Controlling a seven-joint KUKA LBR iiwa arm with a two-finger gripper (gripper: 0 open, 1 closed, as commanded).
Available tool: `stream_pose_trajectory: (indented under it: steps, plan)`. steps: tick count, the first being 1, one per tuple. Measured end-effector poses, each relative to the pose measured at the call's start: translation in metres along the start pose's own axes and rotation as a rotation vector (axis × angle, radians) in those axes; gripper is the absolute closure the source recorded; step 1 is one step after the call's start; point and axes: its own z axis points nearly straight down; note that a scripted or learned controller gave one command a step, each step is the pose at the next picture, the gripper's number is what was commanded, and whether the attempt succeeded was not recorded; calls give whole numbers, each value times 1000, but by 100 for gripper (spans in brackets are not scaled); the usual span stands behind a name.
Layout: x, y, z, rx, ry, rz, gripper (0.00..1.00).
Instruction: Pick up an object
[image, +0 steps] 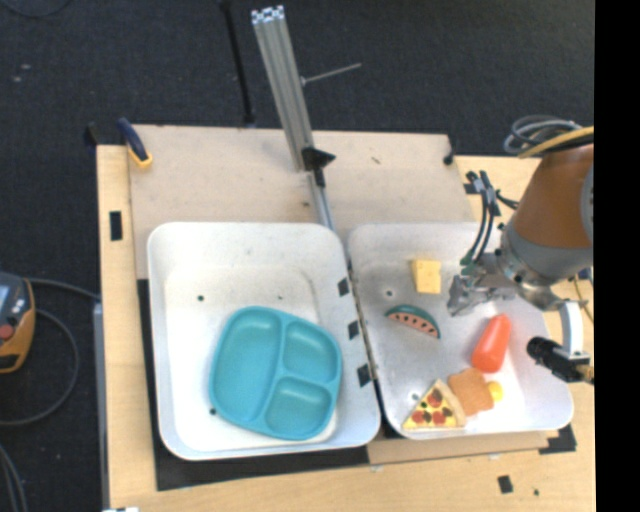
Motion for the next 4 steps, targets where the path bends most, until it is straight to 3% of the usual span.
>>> stream_pose_trajectory:
  steps: [1, 2, 3, 4]
  plan:
    - [2, 10, -49, -1, 0, -4, 100]
    - [1, 11, -69, 2, 1, -5, 100]
    - [54, 9, -77, 3, 3, -8, 100]
    - [109, 7, -62, 5, 3, -8, 100]
